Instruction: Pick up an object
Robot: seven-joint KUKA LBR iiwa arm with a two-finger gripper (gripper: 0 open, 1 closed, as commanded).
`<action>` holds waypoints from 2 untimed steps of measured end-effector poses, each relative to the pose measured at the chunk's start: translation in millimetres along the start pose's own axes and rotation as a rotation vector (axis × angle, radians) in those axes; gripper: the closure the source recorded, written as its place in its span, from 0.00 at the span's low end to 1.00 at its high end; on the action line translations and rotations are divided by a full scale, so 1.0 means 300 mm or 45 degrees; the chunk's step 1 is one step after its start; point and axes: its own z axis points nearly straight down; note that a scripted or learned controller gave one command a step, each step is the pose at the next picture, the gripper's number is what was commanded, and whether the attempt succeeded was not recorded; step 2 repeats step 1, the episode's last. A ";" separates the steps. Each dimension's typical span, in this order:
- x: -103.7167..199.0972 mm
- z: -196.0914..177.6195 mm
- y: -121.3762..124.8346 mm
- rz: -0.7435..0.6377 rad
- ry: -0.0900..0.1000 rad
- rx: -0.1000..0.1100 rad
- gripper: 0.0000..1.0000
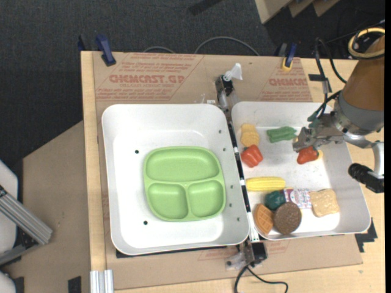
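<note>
The right bin [342,224] holds several toy foods. My gripper [307,143] hangs over its upper right part, directly above a small red piece [308,157] that lies partly under it. Whether the gripper touches that red piece is unclear. A green piece [281,134] lies just to the gripper's left. Further left are a yellow-orange piece [248,133] and a red pepper [252,157]. A corn cob [264,184] lies across the bin's middle.
Near the right bin's front edge sit a dark green piece [275,198], a brown round cookie [287,218], an orange waffle [263,219], a wrapped candy [300,196] and a bread slice [324,202]. The left bin [122,133] holds a green divided plate [183,183].
</note>
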 end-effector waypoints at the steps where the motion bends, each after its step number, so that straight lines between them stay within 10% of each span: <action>1: 0.215 -0.026 0.052 0.001 0.002 0.009 1.00; 2: 0.215 -0.026 0.052 0.001 0.002 0.009 1.00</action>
